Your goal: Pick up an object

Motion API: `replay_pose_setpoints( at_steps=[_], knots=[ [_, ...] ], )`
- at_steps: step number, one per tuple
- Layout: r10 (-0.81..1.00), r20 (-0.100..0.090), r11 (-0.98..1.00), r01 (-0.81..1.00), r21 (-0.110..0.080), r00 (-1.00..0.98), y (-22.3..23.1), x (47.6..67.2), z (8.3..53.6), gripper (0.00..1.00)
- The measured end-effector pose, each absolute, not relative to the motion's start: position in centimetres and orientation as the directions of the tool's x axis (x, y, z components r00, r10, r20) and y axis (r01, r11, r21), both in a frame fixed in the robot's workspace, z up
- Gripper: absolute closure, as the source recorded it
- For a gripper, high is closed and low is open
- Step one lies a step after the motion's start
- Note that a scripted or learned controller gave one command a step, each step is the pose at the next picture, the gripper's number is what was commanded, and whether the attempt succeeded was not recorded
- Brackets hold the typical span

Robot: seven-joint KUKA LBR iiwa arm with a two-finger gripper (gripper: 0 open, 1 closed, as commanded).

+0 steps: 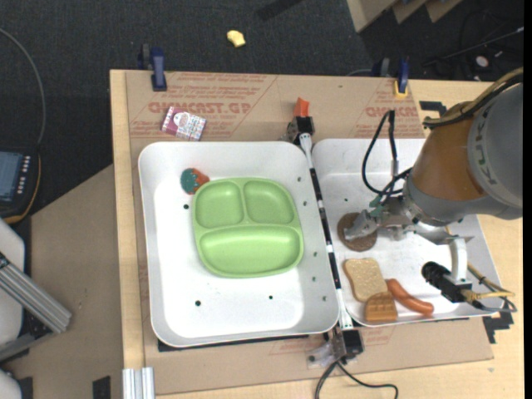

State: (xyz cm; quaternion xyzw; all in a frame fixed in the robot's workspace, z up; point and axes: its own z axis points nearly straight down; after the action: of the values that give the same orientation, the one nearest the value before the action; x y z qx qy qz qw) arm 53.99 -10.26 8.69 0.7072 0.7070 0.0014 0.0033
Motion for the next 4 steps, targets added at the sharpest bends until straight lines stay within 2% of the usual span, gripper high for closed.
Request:
replay_pose_setpoints(
  at_steps=[1, 2, 3, 4],
  knots=[
    [1.0, -0.002, -0.001, 1.0, 0.012, 0.001, -10.2, 54.1, 9.8, 1.0],
    [1.0, -0.001, -0.001, 1.0, 0.01, 0.001, -10.2, 54.1, 9.7, 0.0],
    [1.0, -0.004, -0.005, 1.0, 0.009, 0.005, -18.8, 57.5, 8.7, 0.0],
    [1.0, -0.003, 0.006, 1.0, 0.015, -0.006, -14.9, 61.2, 19.4, 0.0]
  ],
)
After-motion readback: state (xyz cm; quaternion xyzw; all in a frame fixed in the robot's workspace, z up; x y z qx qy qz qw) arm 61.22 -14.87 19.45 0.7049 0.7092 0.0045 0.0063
